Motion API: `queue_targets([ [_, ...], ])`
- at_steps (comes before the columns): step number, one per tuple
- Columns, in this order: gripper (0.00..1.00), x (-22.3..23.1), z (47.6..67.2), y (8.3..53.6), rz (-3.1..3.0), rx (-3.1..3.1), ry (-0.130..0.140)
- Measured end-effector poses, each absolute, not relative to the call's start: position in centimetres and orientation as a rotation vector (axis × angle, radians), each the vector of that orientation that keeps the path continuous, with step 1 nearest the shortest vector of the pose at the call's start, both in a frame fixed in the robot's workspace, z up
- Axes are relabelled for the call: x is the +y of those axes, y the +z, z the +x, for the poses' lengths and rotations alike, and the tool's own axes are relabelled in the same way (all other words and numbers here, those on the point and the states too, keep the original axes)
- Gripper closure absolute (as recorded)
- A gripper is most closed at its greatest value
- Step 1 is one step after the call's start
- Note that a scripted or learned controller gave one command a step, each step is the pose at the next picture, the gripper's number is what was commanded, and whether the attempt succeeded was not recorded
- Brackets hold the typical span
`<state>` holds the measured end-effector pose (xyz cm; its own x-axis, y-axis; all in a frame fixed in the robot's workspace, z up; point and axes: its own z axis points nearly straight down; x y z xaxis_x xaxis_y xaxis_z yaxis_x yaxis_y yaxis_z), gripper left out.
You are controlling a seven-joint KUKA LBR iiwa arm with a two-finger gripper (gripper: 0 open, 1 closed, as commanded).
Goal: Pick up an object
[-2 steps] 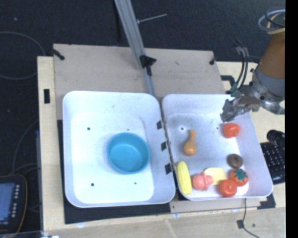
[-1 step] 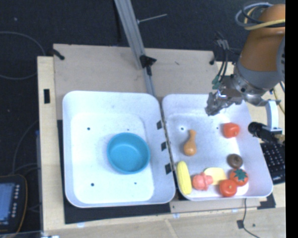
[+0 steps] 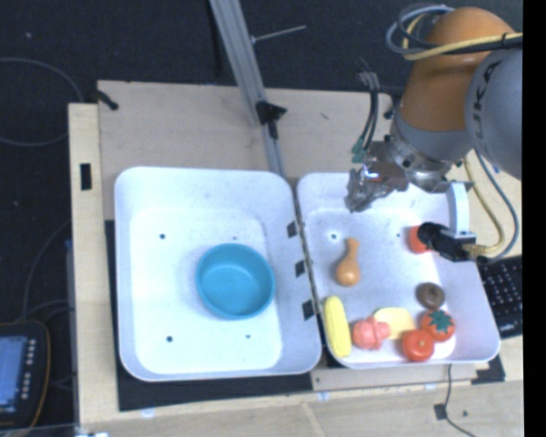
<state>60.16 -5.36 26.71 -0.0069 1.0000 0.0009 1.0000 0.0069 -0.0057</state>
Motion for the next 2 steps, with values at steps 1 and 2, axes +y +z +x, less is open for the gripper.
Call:
queue_targets([
  [1,1.00,0.2,62.5,26.9,-2.213,-2.231,-0.002],
  [2,1.00,5.4,64.9,26.8,-2.213,-2.231,-0.001],
])
